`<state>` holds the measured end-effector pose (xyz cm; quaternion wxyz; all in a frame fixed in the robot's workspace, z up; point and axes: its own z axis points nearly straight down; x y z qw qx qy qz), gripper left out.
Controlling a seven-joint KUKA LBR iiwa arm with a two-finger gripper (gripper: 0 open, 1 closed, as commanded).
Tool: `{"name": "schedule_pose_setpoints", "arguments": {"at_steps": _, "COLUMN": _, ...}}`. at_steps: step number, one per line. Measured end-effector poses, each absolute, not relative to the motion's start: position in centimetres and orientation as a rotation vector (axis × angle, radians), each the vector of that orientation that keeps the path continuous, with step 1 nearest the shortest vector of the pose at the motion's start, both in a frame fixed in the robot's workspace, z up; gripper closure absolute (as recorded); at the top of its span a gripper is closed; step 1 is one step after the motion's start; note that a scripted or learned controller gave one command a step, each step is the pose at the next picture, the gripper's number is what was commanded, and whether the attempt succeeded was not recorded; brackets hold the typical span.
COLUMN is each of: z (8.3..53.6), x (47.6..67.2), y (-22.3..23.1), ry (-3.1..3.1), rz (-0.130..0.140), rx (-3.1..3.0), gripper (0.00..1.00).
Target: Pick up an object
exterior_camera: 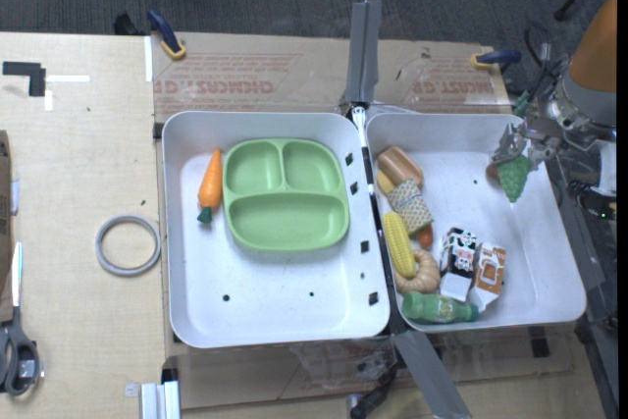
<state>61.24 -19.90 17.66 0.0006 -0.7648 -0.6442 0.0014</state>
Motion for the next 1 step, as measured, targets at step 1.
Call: {"name": "schedule_pose_setpoints", "arguments": {"at_steps": 1, "z": 15.51, "x": 63.0, "y": -21.54, "ry": -1.742, "rz": 0.004, "rx": -2.614, "gripper": 1.0}}
